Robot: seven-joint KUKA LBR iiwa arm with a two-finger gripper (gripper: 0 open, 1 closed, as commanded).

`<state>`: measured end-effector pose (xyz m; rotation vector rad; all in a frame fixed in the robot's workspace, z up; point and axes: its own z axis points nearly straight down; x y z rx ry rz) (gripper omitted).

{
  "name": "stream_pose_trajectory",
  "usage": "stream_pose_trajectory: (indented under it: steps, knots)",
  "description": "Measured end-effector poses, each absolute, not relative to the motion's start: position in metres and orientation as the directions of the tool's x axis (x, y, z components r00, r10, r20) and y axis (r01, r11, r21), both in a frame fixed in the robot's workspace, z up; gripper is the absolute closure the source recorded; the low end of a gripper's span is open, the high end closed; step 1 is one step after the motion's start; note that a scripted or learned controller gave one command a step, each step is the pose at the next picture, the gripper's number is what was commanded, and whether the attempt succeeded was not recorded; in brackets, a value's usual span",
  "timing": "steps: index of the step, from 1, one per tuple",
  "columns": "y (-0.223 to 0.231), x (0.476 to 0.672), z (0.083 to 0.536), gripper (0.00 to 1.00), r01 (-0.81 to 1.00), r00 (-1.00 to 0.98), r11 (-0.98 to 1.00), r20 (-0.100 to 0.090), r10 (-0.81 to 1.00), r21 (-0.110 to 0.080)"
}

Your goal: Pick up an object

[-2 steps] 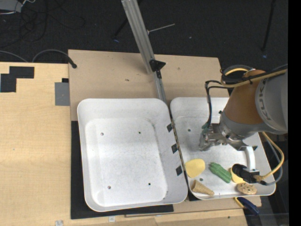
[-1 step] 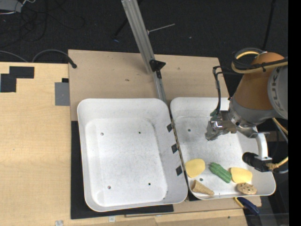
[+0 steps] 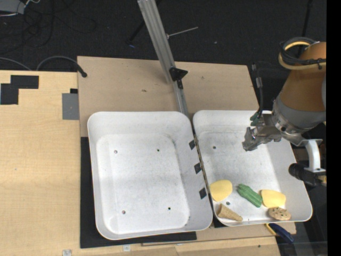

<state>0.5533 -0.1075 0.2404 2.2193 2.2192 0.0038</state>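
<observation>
My gripper (image 3: pixel 250 142) hangs over the right bin (image 3: pixel 234 127), near its right-hand middle, above bare bin floor. Nothing shows between its fingers. Along the bin's near edge lie a round yellow piece (image 3: pixel 220 189), a green pickle-like piece (image 3: pixel 249 194), a second yellow piece (image 3: pixel 273 198), a tan cone-shaped piece (image 3: pixel 229 213) and a brown cookie (image 3: pixel 279 213). All of these lie well below the gripper in the view, apart from it.
The left bin (image 3: pixel 106 137) sits beside the right one, with black clips (image 3: pixel 197 167) along the shared wall. A slanted metal rail (image 3: pixel 160 41) rises behind the bins. The arm's grey and orange body (image 3: pixel 303 89) stands at the right.
</observation>
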Motion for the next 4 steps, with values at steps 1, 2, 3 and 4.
stream_pose_trajectory:
  steps: [1,2,3,4]
  knots:
    - [-0.107,0.553,0.241,1.00,1.000,-0.004,0.004,0.000,1.000,-0.002]
    - [-0.048,0.545,0.230,1.00,1.000,-0.004,0.004,0.003,1.000,-0.005]
    - [0.001,0.549,0.234,1.00,1.000,-0.005,0.005,0.002,1.000,-0.003]
    - [0.062,0.546,0.232,1.00,1.000,-0.005,0.005,0.002,1.000,-0.004]
